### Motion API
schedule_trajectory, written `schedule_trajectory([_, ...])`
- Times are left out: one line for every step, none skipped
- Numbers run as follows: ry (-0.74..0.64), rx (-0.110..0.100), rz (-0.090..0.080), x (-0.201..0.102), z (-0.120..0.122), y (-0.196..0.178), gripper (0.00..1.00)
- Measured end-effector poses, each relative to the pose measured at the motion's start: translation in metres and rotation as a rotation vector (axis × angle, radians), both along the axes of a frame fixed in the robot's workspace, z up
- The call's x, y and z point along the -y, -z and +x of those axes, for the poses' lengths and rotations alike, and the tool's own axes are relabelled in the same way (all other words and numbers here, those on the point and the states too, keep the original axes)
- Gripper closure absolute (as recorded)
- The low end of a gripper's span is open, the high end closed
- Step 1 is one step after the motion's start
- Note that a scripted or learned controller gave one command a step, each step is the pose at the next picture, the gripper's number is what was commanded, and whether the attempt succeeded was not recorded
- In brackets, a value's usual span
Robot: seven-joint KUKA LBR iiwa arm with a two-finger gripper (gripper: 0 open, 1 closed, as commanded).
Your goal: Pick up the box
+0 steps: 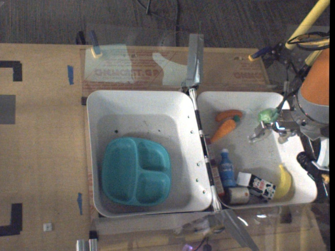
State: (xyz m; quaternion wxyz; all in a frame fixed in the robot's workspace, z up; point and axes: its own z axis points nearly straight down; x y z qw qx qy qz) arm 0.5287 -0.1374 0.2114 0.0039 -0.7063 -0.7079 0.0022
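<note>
Box (260,186): a small carton with a black and white print, lying tilted near the front wall of the right bin (261,101), between a can (237,195) and a banana (284,182).
End effector (269,130): hanging over the right side of the right bin, toward the back, its metal fingers pointing left; I cannot tell how wide they are standing, and nothing is showing between them.
Box against end effector: the box is sitting well apart from it, nearer the front of the bin and a little to its left.
Arm (316,88): reaching in from the right, orange band showing above the grey wrist.
Green thing (268,116): a small pale green object sitting just beside the end effector, on its far side.
Carrots (226,124): two orange ones lying near the back left of the right bin.
Blue bottle (226,168): lying just left of the box, near the divider.
Left bin (141,98): carrying a teal divided plate (136,170).
Counter (42,156): brown, bearing both bins side by side.
</note>
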Motion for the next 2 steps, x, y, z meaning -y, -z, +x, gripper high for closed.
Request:
schedule_trajectory([0.009,0.016,-0.009,-0.025,-0.043,0.102,0.00])
schedule_trajectory([-0.051,0.005,-0.001,0.053,-0.051,0.077,0.00])
